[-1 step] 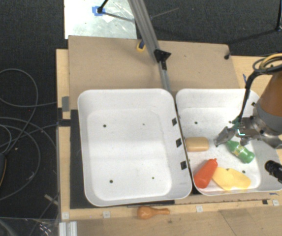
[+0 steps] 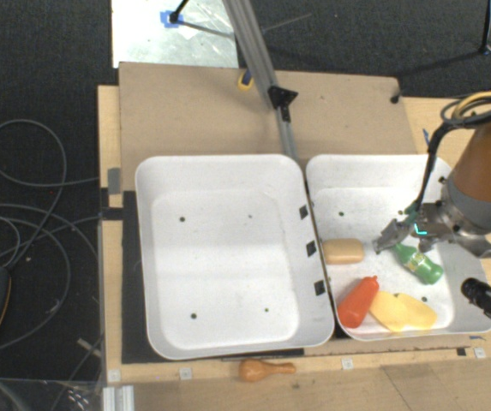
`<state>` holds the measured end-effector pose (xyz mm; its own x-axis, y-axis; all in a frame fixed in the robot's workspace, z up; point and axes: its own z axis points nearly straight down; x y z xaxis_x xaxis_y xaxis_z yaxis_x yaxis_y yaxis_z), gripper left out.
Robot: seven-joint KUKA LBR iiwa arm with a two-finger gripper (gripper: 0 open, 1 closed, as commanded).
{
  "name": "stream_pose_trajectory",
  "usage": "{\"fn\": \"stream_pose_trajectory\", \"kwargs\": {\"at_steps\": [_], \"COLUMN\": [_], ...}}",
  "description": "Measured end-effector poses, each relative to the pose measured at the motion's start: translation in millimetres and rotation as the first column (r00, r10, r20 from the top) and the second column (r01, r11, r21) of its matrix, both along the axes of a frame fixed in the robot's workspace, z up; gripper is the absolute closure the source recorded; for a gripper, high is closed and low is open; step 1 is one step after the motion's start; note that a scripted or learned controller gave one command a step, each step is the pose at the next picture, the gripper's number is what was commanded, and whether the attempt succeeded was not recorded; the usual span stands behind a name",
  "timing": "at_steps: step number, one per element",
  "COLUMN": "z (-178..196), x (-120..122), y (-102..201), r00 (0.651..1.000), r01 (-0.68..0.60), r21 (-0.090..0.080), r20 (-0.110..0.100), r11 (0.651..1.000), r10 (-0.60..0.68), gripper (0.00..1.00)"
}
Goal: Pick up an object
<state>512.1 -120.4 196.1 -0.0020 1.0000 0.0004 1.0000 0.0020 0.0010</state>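
Right bin [image 2: 348, 178]: tan block [image 2: 343, 251], red pepper [image 2: 358, 301], yellow piece [image 2: 404, 312], green bottle [image 2: 420, 263]. Gripper [image 2: 397, 237] low over the bottle's left end; its opening cannot be told. Left bin [image 2: 155, 178]. Table [image 2: 185, 110].

Even overhead light, bright white bins [image 2: 219, 178], soft shadows, slightly grainy, mild blur

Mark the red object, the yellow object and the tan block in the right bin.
red object [image 2: 358, 301], camera view, middle of its body
yellow object [image 2: 404, 312], camera view, centre of its top face
tan block [image 2: 343, 251], camera view, centre of its top
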Motion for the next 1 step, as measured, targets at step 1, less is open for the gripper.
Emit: {"fn": "stream_pose_trajectory", "kwargs": {"at_steps": [1], "z": [-43.9], "x": [-4.4], "y": [5.2], "r00": [1.000], "r01": [0.002], "r21": [0.001], "r20": [-0.004], "r11": [1.000], "r10": [-0.002], "gripper": [0.00]}}
